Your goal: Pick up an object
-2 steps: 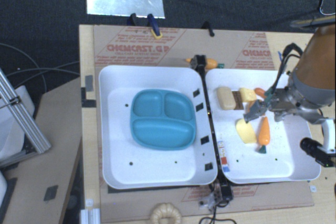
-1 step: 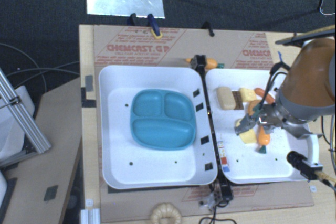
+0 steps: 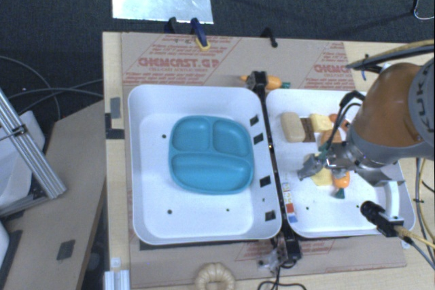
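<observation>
Down in the right bin (image 3: 380, 224), over a cluster of small food-like pieces. Claw (image 3: 314, 166) pointing left, metallic, low above the bin floor; cannot tell how wide the claw is set, nor whether anything sits in it. Just right of the claw tip, touching or nearly so: a yellow piece (image 3: 322, 177), soft-edged and wedge-like, with an orange piece (image 3: 341, 180), small and rounded, directly beside it on the right. Farther off, toward the bin's far wall: a pale tan block (image 3: 293, 126), oblong with rounded corners, long axis running near to far, and next to it on the right a browner block (image 3: 320, 124), squarish, matte. Nearest candidates judged to be the yellow and orange pieces, lying under or just right of the claw, so probably a short drop rather than a reach. Tan block well apart, up and left from the claw.

Left bin (image 3: 146, 214): smooth white plastic, shallow, carrying a blue divided plate (image 3: 211, 153), glossy, three compartments, rounded rim. Both bins side by side on a cardboard-covered worktop (image 3: 177, 61). Arm (image 3: 394, 109) grey with an orange-brown band, bulky, covering part of the right bin's far right side.
</observation>
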Available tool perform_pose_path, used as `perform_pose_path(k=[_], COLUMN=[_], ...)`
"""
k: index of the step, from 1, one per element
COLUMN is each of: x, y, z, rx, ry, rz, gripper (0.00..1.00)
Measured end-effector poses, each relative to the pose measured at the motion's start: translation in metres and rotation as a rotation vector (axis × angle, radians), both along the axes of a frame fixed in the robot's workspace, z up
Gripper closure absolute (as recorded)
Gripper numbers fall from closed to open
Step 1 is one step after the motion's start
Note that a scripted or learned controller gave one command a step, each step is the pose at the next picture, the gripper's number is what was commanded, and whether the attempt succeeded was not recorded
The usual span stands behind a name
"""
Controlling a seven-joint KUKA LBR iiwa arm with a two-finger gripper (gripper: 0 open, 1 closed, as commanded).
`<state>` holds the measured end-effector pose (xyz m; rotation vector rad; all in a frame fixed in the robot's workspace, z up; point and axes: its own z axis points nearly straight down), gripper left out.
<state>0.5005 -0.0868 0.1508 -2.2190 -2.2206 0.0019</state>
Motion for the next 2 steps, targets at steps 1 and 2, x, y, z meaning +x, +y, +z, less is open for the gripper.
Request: perform_pose_path(k=[1,2], x=[0.008,0.009], y=[-0.004,-0.004], z=[-0.048,-0.066], rx=[0.000,-0.001], ry=[0.000,-0.004], rz=[0.000,0.000], gripper=[0.00,0.00])
